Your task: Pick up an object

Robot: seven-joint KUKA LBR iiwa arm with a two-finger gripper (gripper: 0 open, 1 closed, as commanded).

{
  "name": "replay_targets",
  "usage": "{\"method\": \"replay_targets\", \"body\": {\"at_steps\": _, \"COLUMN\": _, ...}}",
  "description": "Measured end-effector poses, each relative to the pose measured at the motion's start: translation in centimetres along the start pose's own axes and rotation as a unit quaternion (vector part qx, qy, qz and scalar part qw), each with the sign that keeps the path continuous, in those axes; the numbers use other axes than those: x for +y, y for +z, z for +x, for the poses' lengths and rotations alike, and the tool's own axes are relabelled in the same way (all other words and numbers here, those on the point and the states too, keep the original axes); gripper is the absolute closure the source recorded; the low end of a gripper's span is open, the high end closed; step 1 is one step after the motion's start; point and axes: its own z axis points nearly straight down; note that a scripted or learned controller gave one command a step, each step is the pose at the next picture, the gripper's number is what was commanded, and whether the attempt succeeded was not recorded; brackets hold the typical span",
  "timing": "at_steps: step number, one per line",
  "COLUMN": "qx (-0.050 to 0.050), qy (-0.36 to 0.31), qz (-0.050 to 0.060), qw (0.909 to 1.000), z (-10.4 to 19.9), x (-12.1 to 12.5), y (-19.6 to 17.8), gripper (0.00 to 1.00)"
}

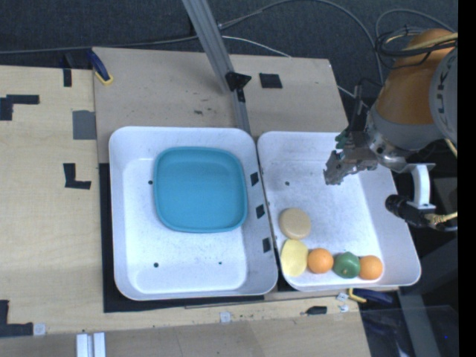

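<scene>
The hand (336, 175) hangs over the right bin (390, 222); whether it is spread, I cannot tell. A pale yellow lemon (294, 258) lies by the bin's near edge, long axis running toward the far edge.

arm (416, 103): grey casing, 1 broad orange band above the wrist, dark lettering partly visible on the grey shell at right. black cables (398, 39) loop over the orange section. gripper (336, 175): dark grey metal, blocky, blurred. white bracket with black fitting (416, 199) below the wrist.
</scene>
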Motion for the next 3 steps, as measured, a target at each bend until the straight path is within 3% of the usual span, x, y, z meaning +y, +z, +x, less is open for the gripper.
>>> {"method": "replay_targets", "body": {"at_steps": 2, "qx": 0.000, "qy": 0.000, "qz": 0.000, "qw": 1.0000, "z": 10.7, "x": 1.4, "y": 0.6, "gripper": 1.00}}
{"method": "replay_targets", "body": {"at_steps": 3, "qx": 0.000, "qy": 0.000, "qz": -0.001, "qw": 1.0000, "z": 15.5, "x": 3.7, "y": -0.3, "gripper": 1.00}}
